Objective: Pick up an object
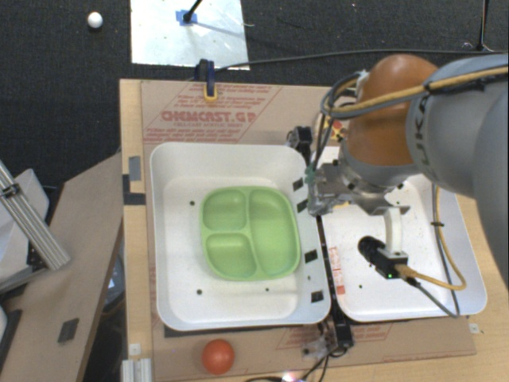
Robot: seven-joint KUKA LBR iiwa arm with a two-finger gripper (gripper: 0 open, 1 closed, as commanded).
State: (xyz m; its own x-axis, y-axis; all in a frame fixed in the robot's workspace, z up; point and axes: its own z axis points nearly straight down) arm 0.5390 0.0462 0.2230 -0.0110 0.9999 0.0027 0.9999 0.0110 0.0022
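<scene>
A light green divided plate [250, 232] lies flat in the middle of the left white bin [183, 173]. My gripper [316, 196] hangs under the grey and orange wrist, over the left edge of the right bin [445, 293], close to the divider between the bins. It sits just right of the plate's upper right corner. The wrist body hides much of the right bin's floor, and I see nothing held in the gripper.
An orange ball [217, 356] rests on the cardboard in front of the left bin, outside both bins. A small white ball [95, 20] lies far back left on the black surface. A metal sheet [188, 21] lies behind the bins.
</scene>
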